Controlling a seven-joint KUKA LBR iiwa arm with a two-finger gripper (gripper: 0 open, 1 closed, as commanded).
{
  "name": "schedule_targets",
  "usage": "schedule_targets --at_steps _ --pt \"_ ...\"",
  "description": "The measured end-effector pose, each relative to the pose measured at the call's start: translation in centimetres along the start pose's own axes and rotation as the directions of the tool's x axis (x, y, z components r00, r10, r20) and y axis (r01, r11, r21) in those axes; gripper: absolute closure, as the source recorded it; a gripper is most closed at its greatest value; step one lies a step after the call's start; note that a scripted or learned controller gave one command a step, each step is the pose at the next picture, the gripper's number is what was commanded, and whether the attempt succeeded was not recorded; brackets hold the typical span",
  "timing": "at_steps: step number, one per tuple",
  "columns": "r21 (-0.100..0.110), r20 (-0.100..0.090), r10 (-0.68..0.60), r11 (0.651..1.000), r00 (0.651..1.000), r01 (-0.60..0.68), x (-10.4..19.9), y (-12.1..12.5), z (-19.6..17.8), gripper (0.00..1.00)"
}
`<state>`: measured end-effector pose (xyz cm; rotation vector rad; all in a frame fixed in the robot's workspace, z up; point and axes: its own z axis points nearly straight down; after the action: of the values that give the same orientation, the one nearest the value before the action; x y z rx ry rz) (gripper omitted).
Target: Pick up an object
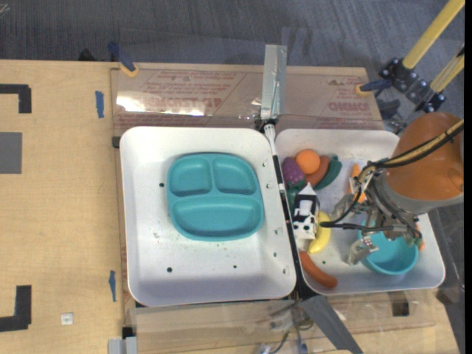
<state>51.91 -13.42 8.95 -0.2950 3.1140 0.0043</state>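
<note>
The right bin (435,260) holds a cluster of toys. An orange ball (307,160) lies beside a purple piece (293,170) and a dark green piece (332,172). Below them are a black-and-white cow figure (304,216), a yellow banana (321,240) and a red-orange sausage (318,273). A blue bowl (394,257) sits at the bin's front right. My gripper (371,231) hangs low over the right bin, just above the left rim of the blue bowl, and the wrist and cables hide part of the bowl. Nothing can be seen held.
The left bin (140,220) carries a teal divided plate (215,195). A metal divider post (273,80) rises between the bins at the back. The arm's orange band (431,164) covers the right bin's back right corner. A wooden bench surface (51,220) lies to the left.
</note>
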Motion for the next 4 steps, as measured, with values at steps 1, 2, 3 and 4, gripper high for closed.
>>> schedule_targets --at_steps 1,2,3,4 --pt "0.004 0.001 -0.05 0.999 0.999 0.05 -7.6 1.3 0.1 0.0" --pt "0.004 -0.002 -0.012 1.0 1.0 0.012 0.2 4.2 0.0 0.0" --pt "0.006 0.006 0.137 0.991 0.991 -0.137 -9.8 1.8 -15.9 0.0" --pt "-0.002 -0.02 0.053 0.999 0.998 -0.053 -4.3 -1.0 -1.9 0.0"
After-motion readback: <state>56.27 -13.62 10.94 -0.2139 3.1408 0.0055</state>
